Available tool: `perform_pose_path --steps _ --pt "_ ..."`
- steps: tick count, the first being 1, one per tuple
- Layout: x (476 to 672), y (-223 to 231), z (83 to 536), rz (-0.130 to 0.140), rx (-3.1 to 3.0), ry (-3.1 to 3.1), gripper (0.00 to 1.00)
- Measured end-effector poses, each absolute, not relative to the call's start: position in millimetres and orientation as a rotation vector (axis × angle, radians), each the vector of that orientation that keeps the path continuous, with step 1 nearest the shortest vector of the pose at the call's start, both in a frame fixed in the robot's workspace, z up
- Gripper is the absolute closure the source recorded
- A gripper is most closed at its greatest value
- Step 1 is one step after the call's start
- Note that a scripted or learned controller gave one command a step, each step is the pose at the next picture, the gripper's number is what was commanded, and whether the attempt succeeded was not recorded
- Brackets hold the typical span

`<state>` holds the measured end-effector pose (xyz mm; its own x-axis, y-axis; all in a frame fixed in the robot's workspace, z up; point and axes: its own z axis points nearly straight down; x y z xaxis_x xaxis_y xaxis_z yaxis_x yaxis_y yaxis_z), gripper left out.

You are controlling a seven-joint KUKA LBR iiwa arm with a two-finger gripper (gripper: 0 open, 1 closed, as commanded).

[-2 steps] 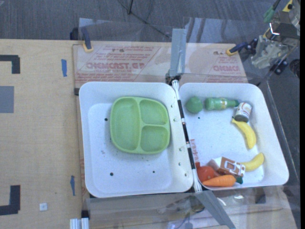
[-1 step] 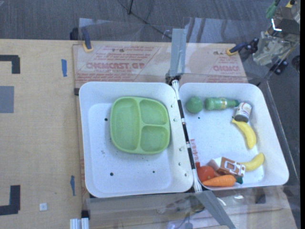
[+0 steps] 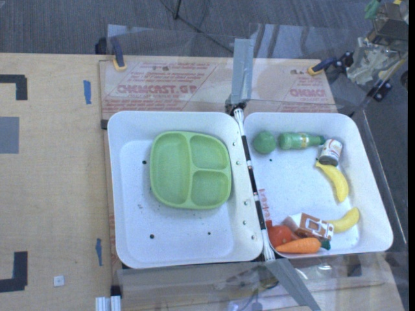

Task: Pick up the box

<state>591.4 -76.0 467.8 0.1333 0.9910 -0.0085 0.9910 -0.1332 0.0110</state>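
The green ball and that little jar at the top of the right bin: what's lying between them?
A green bottle lies on its side between the green ball and the jar.

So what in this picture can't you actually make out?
- End effector: at the camera view's top right corner, cut off by the edge and blurred; its state is unclear.
- Box: print too small to read; its lower edge meets the carrot.
- Small jar: label too small to read.
- Red item: partly behind the carrot, unidentifiable.

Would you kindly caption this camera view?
Green tray in left bin; box, bananas, carrot in right bin.
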Motion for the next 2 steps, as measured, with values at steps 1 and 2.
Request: perform_pose_path --steps 1,2 --pt "592.5 -75 479 0.004 2.348 2.057 1.00" --pt "593.7 -74 490 0.006 2.341 2.056 1.00"
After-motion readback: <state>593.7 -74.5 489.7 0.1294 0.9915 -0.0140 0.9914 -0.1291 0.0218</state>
